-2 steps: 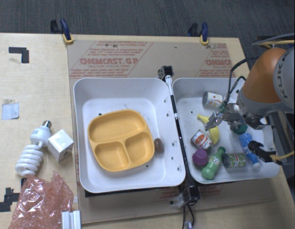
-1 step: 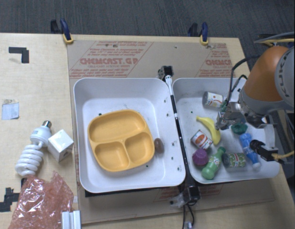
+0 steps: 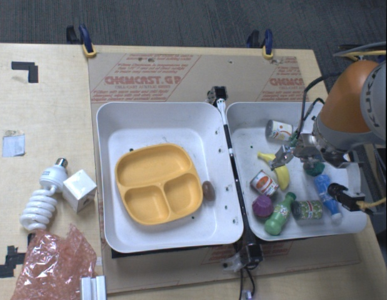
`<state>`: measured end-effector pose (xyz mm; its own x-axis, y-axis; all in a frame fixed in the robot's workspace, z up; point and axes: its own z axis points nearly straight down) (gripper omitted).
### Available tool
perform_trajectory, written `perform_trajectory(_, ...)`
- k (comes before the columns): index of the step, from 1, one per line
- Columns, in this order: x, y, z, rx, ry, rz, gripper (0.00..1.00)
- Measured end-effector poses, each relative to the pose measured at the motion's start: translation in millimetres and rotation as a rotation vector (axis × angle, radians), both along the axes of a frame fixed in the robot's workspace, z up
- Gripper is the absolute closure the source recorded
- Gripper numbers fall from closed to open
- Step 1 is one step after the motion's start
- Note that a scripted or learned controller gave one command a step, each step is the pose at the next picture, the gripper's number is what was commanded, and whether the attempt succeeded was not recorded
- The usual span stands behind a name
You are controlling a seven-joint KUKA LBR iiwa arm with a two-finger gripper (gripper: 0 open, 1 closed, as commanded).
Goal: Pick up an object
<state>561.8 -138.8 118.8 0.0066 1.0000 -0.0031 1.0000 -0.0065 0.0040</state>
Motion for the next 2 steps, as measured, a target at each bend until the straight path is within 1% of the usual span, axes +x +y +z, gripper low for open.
perform_trajectory(1,0.2,-1.2,6.6,0.001,0.003,-0.002,1.0)
perform_trajectory(2,0.2,-1.2,6.6,0.0,0.004,-0.002,0.0)
